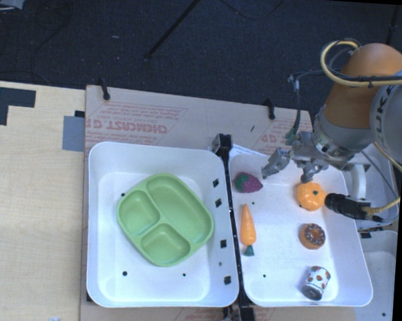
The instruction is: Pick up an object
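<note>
The grey arm reached in from the right, its orange band bulging above the wrist. The gripper hung low off that wrist, jaws spread wide apart with nothing between them.

arm: grey | orange band above wrist | yellow cable loop | pincer: grey

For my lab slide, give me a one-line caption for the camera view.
KUKA arm's open gripper hovers over the right bin beside toy foods, while the green divided plate sits in the left bin.
</note>
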You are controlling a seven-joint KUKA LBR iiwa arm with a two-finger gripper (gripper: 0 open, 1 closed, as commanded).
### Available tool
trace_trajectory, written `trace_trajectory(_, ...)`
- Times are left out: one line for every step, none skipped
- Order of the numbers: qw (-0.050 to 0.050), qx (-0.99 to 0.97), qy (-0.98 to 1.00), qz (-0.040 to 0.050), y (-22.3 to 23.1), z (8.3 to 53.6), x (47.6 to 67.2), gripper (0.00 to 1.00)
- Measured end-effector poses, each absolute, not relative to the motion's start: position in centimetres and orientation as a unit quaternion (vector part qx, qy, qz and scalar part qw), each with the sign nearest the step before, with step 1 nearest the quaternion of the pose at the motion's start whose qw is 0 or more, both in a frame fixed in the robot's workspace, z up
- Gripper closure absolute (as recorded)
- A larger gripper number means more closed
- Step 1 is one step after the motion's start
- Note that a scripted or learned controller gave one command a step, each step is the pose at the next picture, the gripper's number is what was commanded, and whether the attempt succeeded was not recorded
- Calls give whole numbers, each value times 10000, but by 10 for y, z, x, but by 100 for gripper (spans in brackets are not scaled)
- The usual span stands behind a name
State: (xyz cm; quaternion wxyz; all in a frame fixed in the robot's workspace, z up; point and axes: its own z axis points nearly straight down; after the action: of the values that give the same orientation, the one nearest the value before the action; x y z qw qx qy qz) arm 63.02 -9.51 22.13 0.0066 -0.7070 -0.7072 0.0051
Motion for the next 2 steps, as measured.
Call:
trace_trajectory(13, -7065, -7077, 8, -95, 229, 633, 0)
trace_trajectory(34, -7069, -7073, 27, -96, 175, 622, 0)
